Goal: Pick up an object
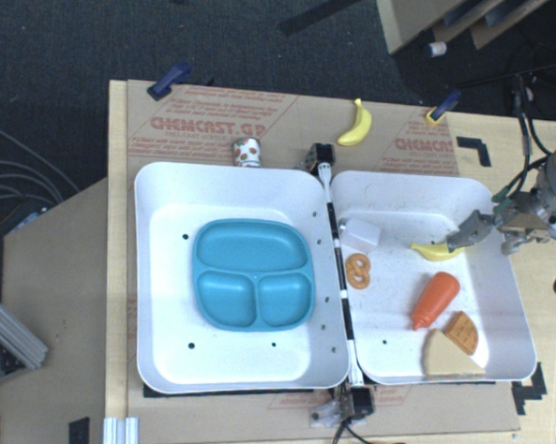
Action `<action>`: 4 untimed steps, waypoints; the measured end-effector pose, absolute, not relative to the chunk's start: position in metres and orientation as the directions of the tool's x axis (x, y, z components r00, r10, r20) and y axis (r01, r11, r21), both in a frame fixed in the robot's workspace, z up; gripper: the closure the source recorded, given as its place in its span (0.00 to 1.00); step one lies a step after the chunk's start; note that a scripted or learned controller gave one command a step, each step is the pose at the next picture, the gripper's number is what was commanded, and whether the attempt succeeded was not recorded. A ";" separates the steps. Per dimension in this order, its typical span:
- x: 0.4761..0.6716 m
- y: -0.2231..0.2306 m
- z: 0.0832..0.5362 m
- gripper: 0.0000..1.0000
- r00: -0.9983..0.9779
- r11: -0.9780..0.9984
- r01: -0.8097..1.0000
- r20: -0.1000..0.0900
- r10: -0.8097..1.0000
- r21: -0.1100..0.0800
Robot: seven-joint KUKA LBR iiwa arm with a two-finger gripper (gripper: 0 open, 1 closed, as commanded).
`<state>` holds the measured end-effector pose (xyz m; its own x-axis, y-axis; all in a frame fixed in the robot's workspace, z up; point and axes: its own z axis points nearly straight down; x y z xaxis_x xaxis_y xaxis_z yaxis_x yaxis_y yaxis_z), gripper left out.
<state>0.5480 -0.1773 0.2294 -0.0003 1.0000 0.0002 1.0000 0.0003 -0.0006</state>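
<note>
One gripper hung open-fingered and gripping nothing just right of the small banana in the right bin; I'd have centred both fingers across the fruit before closing.

place: this is looking like a robotics lab or test bench
bench: sitting on dark carpet, topped with printed cardboard
bins: two white bins lying side by side, clamped together
cables: trailing loose over the floor at left
props: toy food lying around, like a plastic banana
framing: an aluminium rail is showing at lower left
</note>
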 end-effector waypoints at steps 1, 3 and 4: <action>0.596 -0.186 0.094 0.00 0.000 0.000 1.000 0.002 1.000 -0.004; 0.641 -0.159 0.095 1.00 -0.002 0.002 1.000 -0.001 1.000 0.001; 0.641 -0.159 0.095 0.00 -0.002 0.002 1.000 -0.001 1.000 0.001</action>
<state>0.6413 -0.1590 0.0950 -0.0025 1.0000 -0.0008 1.0000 0.0025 0.0007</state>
